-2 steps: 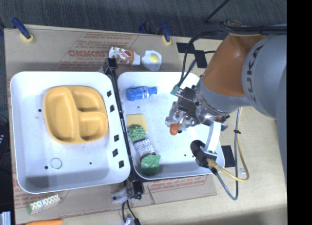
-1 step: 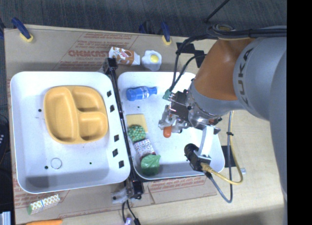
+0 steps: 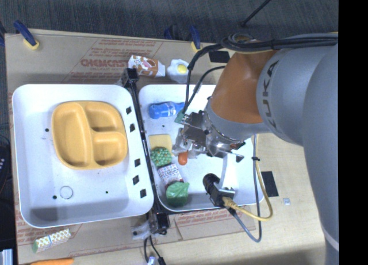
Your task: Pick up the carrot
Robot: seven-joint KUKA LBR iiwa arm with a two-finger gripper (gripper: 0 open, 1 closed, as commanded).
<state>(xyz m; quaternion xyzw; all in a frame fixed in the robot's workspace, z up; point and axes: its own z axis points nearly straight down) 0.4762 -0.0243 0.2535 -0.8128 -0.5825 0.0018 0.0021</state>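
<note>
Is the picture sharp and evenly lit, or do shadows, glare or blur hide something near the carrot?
Camera view: soft, even light, no strong glare on the white bins; a faint shadow in the left bin's lower corner. The image is slightly soft overall. The arm covers much of the right bin; the small orange carrot shows just below the gripper, its edges unclear.

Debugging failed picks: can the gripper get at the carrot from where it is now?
Probably yes. The gripper sits in the right bin right over the carrot, whose orange end shows just below it. The green ball and yellow block crowd its left side.
</note>
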